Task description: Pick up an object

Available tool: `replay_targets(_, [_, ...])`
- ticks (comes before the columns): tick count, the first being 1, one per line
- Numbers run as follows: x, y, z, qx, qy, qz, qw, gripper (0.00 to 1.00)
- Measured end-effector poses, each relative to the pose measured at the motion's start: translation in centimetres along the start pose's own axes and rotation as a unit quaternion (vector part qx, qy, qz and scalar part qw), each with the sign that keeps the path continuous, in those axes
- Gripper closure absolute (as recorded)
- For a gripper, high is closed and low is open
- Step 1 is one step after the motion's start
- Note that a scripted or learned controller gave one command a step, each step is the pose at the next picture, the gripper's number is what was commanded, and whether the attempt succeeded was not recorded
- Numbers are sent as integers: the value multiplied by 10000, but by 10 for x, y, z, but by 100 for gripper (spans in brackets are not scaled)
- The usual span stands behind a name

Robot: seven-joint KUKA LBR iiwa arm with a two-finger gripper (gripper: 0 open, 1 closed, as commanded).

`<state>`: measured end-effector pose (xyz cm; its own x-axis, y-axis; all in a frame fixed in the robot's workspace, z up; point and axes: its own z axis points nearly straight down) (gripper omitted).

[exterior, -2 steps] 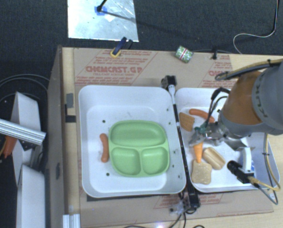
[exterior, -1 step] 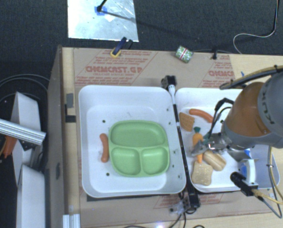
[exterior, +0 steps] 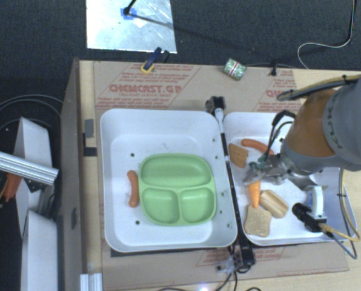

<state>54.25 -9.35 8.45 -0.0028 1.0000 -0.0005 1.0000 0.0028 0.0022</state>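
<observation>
dark carpet floor [exterior: 35, 35] surrounding a cardboard-covered bench [exterior: 168, 80]; a shiny metal sheet [exterior: 130, 16] lies on the floor above it, black cables [exterior: 23, 111] coil at left, a thin wire [exterior: 335, 41] at upper right.

A single fixed camera looked down at a slant from above the bench [exterior: 168, 80], far enough back to take in both white bins [exterior: 117, 162] side by side, the arm [exterior: 332, 126] entering from the view's right.
</observation>
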Motion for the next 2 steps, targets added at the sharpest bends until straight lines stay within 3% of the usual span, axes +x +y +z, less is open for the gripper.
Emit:
replay_targets(1, [1,-31,0,12,3,8,10000,0])
replay_targets(2, [4,-19,0,4,3,-2,10000,0])
